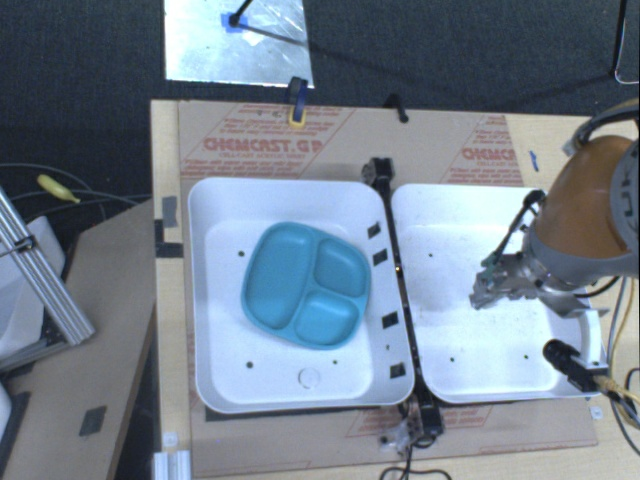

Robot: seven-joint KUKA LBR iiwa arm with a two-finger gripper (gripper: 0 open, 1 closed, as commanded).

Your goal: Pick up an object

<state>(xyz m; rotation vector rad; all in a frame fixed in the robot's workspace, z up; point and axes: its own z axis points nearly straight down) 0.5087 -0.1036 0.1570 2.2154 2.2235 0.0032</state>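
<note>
The claw (492, 290) hangs low over the right bin (450, 368), and whether it is spread or pinched I cannot tell from here. I see nothing gripped in it, and the white floor under it looks bare. Above it rises the grey arm (590, 228) with its orange band. Across the divider sits the only thing worth grabbing: a blue divided plate (305, 283), lying flat in the middle of the left bin (215, 368), well apart from the claw. By my reckoning the pick has not begun; this is the approach. Next it needs to cross the divider and catch the plate's thin rim, an awkward edge for two fingers.
</note>
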